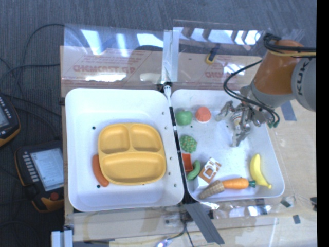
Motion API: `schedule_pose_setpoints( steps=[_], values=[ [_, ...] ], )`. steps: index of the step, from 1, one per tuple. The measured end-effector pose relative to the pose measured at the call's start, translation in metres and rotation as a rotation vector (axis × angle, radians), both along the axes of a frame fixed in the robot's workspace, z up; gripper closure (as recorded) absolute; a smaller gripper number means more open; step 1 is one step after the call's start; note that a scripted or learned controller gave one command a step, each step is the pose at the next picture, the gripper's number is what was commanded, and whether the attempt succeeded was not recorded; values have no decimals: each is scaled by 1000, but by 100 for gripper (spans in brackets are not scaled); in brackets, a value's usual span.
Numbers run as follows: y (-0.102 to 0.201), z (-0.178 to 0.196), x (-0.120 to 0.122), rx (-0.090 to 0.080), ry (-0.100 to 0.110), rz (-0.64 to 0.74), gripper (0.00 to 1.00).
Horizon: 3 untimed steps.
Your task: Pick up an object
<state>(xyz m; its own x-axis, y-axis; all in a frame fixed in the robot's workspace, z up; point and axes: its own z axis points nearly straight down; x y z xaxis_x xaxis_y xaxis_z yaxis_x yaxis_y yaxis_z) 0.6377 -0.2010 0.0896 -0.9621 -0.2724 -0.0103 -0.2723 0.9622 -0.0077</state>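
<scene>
My gripper (233, 122) hangs over the upper middle of the right bin (275, 153), open, its fingers (240, 135) spread with nothing between them above bare bin floor. To its left lie a red-orange ball (203, 114) and a green round fruit (183, 117). A yellow banana (258, 171) lies below and to the right of the gripper. An orange carrot (236, 183) rests along the front wall beside a brown stick-shaped item (212, 189). A small white and orange box (209, 170) sits just above them.
A bumpy green vegetable (188, 143), a red piece (186, 162) and a small green item (194, 171) line the right bin's left wall. The left bin (82, 107) holds a yellow divided tray (132, 153) and an orange sausage (98, 170). Cables hang near the wrist (272, 71).
</scene>
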Motion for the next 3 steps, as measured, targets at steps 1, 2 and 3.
schedule_pose_setpoints(
  steps=[1, 2, 3],
  values=[
    [-22, 1, -75, 3, 1, -104, 0],
    [-23, 2, -122, -1, -4, -91, 0],
    [-21, 1, -45, 3, -5, -152, 0]
  ],
)
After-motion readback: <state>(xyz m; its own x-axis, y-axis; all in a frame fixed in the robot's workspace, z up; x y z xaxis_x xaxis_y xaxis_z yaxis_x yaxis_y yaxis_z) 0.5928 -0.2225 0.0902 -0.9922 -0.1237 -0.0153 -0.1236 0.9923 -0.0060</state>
